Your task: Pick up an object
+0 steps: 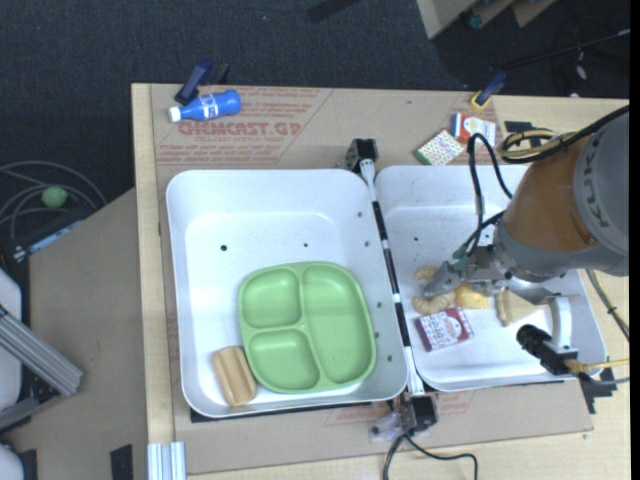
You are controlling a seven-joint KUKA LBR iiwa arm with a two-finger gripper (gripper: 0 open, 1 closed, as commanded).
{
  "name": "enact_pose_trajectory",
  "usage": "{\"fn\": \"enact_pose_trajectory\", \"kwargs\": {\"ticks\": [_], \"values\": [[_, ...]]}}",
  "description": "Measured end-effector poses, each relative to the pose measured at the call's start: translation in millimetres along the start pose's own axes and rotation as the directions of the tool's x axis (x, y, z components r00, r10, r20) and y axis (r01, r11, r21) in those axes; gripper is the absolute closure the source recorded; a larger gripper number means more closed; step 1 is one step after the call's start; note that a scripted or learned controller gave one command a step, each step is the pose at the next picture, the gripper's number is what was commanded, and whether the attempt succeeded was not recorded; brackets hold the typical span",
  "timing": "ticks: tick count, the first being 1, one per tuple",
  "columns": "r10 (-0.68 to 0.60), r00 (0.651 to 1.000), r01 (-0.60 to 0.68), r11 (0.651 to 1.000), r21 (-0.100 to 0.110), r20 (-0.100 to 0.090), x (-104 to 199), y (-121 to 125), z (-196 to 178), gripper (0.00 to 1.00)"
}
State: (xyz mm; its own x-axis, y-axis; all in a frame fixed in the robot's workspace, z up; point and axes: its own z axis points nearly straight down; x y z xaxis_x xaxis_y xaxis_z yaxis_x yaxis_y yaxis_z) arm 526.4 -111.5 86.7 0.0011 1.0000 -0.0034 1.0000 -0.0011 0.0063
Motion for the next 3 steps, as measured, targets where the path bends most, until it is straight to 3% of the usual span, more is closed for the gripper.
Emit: {"fn": "enact_pose_trajectory", "kwargs": {"ticks": [1, 2, 3], "values": [[-0.002, 1.000, 0.002, 1.000, 0.005, -0.003, 14.3, 38.8, 2.2, 0.00], [0.000, 1.000, 0.000, 1.000, 0.007, -0.003, 15.2, -9.7, 2.2, 0.00], [-0.002, 1.000, 0.002, 1.000, 0.002, -0.002, -42.7, 116.1, -30.6, 0.00]]}}
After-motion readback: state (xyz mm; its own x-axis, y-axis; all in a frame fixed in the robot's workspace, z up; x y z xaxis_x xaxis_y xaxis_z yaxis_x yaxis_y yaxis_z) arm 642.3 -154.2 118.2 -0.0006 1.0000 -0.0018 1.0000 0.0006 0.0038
